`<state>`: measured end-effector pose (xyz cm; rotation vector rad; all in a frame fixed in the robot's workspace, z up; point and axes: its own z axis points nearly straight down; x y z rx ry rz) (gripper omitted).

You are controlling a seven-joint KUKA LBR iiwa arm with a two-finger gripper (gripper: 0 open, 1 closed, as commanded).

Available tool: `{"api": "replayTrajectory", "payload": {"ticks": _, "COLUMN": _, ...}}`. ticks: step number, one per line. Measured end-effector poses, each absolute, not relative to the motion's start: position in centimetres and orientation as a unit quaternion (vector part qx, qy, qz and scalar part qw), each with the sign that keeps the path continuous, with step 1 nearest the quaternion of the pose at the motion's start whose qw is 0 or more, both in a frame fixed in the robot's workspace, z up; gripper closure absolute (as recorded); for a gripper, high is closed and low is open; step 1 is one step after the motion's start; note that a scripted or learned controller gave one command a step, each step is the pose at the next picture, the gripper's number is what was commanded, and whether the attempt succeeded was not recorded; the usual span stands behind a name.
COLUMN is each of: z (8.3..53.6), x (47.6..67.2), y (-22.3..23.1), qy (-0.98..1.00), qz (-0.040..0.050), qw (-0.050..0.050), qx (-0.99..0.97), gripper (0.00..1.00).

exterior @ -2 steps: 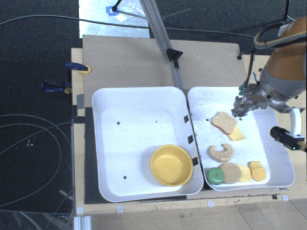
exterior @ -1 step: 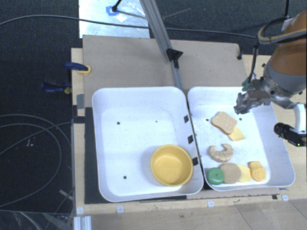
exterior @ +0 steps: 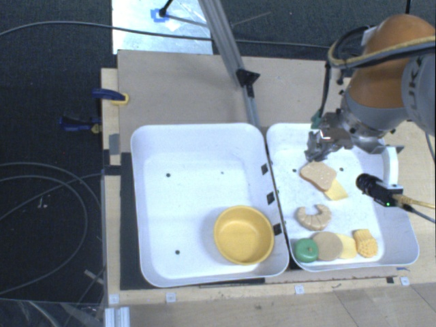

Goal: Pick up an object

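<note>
- Bread slice [exterior: 319, 176] — tan, lies flat in the upper half of the right bin [exterior: 409, 251], overlapping a small yellow wedge [exterior: 336, 193] at its lower right.
- Gripper [exterior: 320, 146] just above the slice's upper edge, over the bin's top left; can't tell from this angle whether it's released or clenched, and nothing is visibly held.
- Croissant [exterior: 313, 216] sits below the slice, apart from it.
- Bottom row of the right bin: green round piece [exterior: 306, 251], tan disc [exterior: 328, 246], pale yellow piece [exterior: 347, 247], waffle-like orange block [exterior: 366, 243] — packed side by side.
- Left bin [exterior: 191, 148] holds a yellow bowl [exterior: 243, 234] at its lower right.
- Both bins sit on the table [exterior: 177, 80].
</note>
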<state>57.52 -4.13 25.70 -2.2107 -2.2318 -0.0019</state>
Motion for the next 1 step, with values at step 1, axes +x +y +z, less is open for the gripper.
{"api": "replayTrajectory", "payload": {"ticks": 1, "z": 24.98, "x": 59.39, "y": 1.96, "qy": -0.711, "qz": -0.0016, "qw": 0.000, "qx": -0.703, "gripper": 1.00}}
